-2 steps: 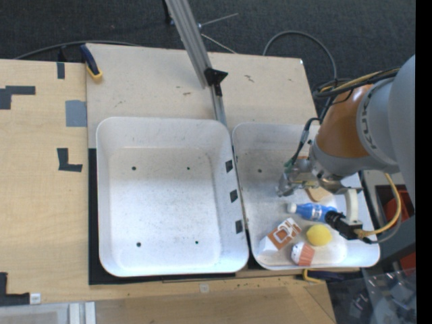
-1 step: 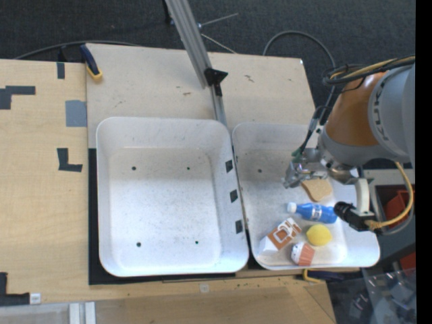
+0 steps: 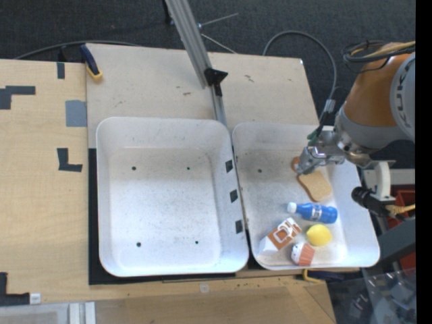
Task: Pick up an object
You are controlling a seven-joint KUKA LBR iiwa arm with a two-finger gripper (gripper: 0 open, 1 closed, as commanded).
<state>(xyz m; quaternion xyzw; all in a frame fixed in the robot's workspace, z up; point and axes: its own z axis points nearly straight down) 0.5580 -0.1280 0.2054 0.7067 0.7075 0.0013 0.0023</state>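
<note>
Gripper (image 3: 309,165), mine, low in right bin (image 3: 270,137) at bread slice's (image 3: 317,185) upper end; finger state indiscernible; blue bottle (image 3: 315,212) and lemon (image 3: 319,235) nearby.

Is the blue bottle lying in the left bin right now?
No, the blue bottle lies on its side in the right bin, next to the yellow ball.

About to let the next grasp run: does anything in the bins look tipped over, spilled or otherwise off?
Nothing looks spilled or broken. The blue bottle lies on its side in the right bin, beside the yellow ball and small carton. The gripper sits over the tan slice.
</note>
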